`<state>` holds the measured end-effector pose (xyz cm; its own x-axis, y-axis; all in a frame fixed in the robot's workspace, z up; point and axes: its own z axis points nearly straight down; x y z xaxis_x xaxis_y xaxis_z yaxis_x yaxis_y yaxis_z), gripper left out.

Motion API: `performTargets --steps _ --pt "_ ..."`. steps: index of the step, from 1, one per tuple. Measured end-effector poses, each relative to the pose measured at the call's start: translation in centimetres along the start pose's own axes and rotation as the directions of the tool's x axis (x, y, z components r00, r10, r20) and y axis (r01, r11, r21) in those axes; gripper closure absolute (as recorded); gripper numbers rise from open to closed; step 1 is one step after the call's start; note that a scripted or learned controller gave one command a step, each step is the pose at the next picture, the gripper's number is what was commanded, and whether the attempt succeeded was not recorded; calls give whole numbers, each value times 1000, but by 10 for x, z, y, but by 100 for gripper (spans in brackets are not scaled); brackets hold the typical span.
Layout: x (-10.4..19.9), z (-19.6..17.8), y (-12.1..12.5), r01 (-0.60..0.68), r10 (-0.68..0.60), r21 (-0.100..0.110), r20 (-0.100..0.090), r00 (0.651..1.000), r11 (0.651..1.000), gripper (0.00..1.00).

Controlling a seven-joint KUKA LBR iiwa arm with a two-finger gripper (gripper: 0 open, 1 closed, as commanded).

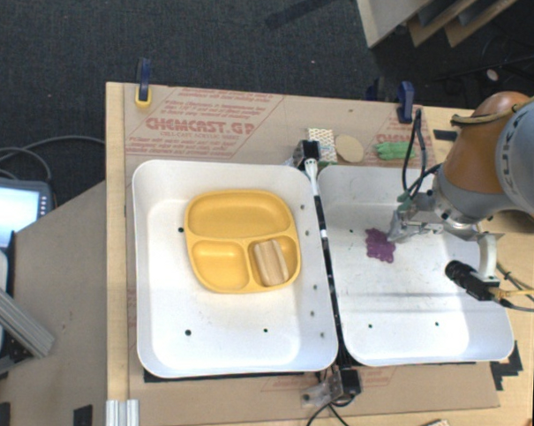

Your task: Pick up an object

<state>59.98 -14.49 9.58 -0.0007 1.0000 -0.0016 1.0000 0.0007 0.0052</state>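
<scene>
The end effector [406,220] hangs low in the right bin [420,338], near the worktop's right edge; its grip state cannot be told. A purple object [380,245] lies just beside it. A yellow tray [236,217] sits in the left bin [217,338].

tray [240,217] in left bin [158,274], grapes [380,245] in right bin [403,328]

Bright even overhead light, soft faint shadows, mild glare on white bins [156,335], slightly soft focus
</scene>
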Motion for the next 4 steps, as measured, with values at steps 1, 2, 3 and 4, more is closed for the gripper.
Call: performTargets --steps 1,2,3,4 --pt "0 1 0 0 0 1 0 1000 1000 0" --pt "57 12 -21 4 -4 10 -6 1000 1000 0" --pt "6 -116 12 -3 3 -13 5 1000 1000 0" --pt "16 14 9 -2 2 5 -4 1000 1000 0"
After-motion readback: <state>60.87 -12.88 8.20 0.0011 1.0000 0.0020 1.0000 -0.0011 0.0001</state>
